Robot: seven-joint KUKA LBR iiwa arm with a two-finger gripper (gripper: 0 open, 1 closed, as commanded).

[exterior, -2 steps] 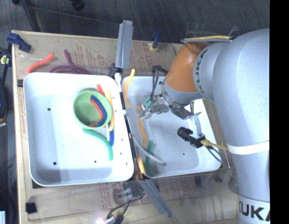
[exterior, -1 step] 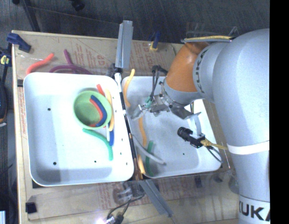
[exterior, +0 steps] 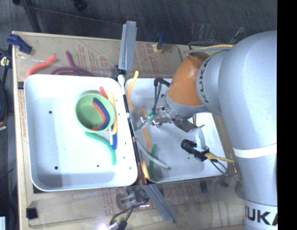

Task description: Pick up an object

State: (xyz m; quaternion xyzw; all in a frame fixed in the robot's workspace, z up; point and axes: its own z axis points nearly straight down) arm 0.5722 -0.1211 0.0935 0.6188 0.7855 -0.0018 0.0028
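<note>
Two white bins are sitting side by side: the left bin (exterior: 43, 143) is holding a green bowl (exterior: 93, 111) among light, bendy strips, best pinched mid-length. Rightward, the gripper (exterior: 148, 120) is hovering over the right bin (exterior: 187, 174).

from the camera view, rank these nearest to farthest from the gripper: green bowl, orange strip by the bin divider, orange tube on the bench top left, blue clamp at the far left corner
1. Orange strip, in the right bin just below-left of the gripper.
2. Green bowl, in the left bin.
3. Orange tube, on the bench beyond the left bin's upper corner.
4. Blue clamp, at the bench's far upper-left corner.
</note>
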